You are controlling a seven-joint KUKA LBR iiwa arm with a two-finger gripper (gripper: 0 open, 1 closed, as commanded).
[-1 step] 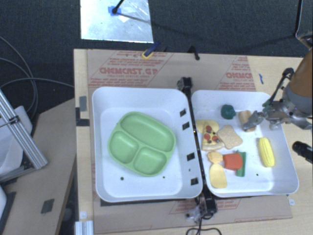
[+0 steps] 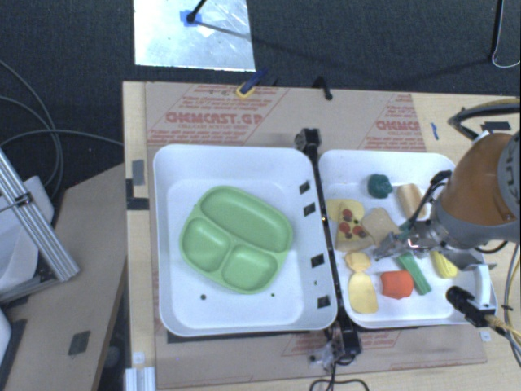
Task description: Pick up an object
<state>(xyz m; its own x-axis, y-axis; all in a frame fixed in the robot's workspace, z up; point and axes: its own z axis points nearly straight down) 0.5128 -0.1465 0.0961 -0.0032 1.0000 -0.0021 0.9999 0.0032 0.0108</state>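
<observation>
The right bin [image 2: 338, 165] holds several toy foods. Among them are a teal ball [image 2: 379, 186], a tan cylinder [image 2: 407, 195], a yellow pizza slice with red dots [image 2: 348, 218] and a beige piece [image 2: 378, 222]. Toward the front lie two yellow pieces [image 2: 358, 261] [image 2: 364, 293], a red-orange block [image 2: 396, 284], a green stick [image 2: 417, 274] and a small yellow item [image 2: 444, 265]. My gripper [image 2: 400, 245] hangs low over the middle of this bin, just above the green stick and the red-orange block and beside the beige piece. The arm's grey and orange wrist hides the bin's right side.
The left bin [image 2: 163, 243] bears a green divided plate [image 2: 236, 239]. A black divider with clips [image 2: 319, 218] runs between the bins. Both bins stand on a cardboard sheet [image 2: 212, 116], and cables lie off the bench to the left.
</observation>
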